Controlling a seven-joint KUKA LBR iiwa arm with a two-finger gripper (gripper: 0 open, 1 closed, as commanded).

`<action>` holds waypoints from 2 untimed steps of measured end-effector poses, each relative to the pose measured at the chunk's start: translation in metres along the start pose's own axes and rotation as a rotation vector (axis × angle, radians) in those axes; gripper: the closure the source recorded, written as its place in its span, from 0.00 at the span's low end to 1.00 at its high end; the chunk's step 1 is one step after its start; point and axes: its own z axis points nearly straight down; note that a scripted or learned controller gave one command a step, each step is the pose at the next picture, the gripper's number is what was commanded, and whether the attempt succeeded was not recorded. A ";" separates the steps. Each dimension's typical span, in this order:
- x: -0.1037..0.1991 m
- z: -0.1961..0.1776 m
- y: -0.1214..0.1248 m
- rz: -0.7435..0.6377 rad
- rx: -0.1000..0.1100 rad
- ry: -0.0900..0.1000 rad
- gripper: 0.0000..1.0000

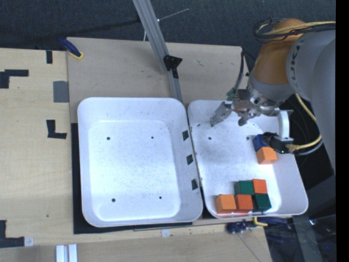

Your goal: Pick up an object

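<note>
- Grey KUKA arm w/ orange band [275, 64] reaching in from right, wrist over upper part of right shallow white plastic bin [218, 152].
- Two-finger gripper [232, 115] hanging above bin's top edge zone; fingers [219, 115] spread apart, nothing seen between them. Not holding anything.
- Nearest candidate: lone orange cube [266, 155] near bin's right wall, just beside small blue block [258, 142], touching or nearly so, can't tell which.
- Key relation: lone orange cube lies toward lower right of the fingers, near but clearly apart; no overlap yet.
- Cube roughly square in plan, so no real long axis; sits slightly rotated vs bin walls. Finger alignment to its faces prob. needed.
- Other option: cluster at bin's bottom edge: orange block [225, 202], second orange block [244, 202], dark green block [245, 188], third orange block [259, 186], second dark green block [263, 201]. Packed tight, touching; further from the fingers, harder to get around one piece.
- Left shallow white plastic bin [131, 157] well apart from gripper; light wooden surface [32, 162] beneath both bins.
- Judgement: approach stage, grasp not yet made. Next move likely a shift to lower right, then descent over lone cube.
- Risk: blue block + bin wall crowding the cube, little room for one finger on that side.
</note>
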 end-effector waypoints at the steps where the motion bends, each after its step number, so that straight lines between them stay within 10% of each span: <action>1: 0.005 0.045 -0.004 -0.001 -0.001 0.000 0.00; 2: 0.006 0.089 -0.005 -0.001 -0.001 0.000 0.00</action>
